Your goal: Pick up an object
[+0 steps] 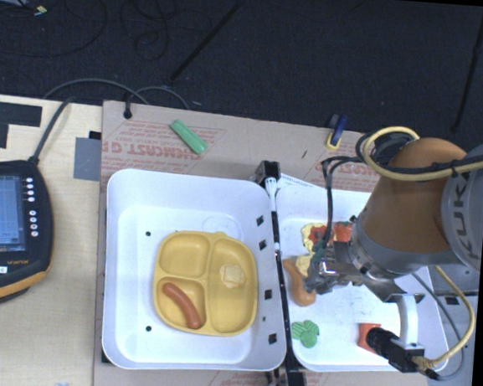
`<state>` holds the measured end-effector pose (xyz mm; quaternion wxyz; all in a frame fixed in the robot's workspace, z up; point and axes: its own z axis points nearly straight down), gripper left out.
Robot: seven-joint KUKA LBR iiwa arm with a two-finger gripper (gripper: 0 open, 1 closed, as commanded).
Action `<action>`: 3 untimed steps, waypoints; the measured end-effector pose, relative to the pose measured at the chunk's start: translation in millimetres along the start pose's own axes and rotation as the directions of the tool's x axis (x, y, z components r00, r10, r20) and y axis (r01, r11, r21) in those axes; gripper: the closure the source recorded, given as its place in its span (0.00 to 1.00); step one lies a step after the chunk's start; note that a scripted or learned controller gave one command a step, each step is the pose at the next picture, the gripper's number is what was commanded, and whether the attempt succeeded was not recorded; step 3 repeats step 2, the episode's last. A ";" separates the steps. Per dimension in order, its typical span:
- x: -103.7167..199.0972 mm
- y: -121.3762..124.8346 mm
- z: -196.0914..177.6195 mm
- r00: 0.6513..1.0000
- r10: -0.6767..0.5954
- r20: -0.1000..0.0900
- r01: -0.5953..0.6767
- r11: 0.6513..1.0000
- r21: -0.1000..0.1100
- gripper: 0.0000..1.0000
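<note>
Arm: the grey arm (412, 207) with its orange band comes in from the right and hangs over the right bin (340, 360), covering much of that bin's upper part.
Gripper: the gripper (323, 269) sits low over the right bin's left side, close to the divider between the bins.
Fingers: the wrist hides them, so I cannot tell how far apart they stand or whether anything is between them.
Brown object: a rounded brown-orange piece (299, 287) lies in the right bin just below and left of the gripper; contact cannot be told.
Yellow and red objects: a small cluster (320, 234) lies just above the gripper, partly hidden by cables.
Green object: a small leafy green piece (305, 332) lies near the right bin's front edge.
Red object: a small red block (368, 335) lies to the right of the green piece.
Left bin: the left bin (139, 213) holds a yellow divided plate (205, 315).
Plate contents: a sausage (182, 304) lies in the lower-left compartment; a pale lump (233, 274) sits in the upper-right one.
Bench: a green marker (187, 137) lies behind the left bin; a teach pendant (4, 222) rests at far left.
</note>
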<state>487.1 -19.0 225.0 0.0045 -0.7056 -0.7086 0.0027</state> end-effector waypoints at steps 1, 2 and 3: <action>-0.3 -11.6 -101.7 1.000 0.003 0.002 -0.003 1.000 -0.017 1.00; 66.4 -12.2 -169.3 1.000 -0.003 0.001 0.003 1.000 -0.015 1.00; 66.4 -12.2 -169.3 1.000 -0.003 0.001 0.003 1.000 -0.015 1.00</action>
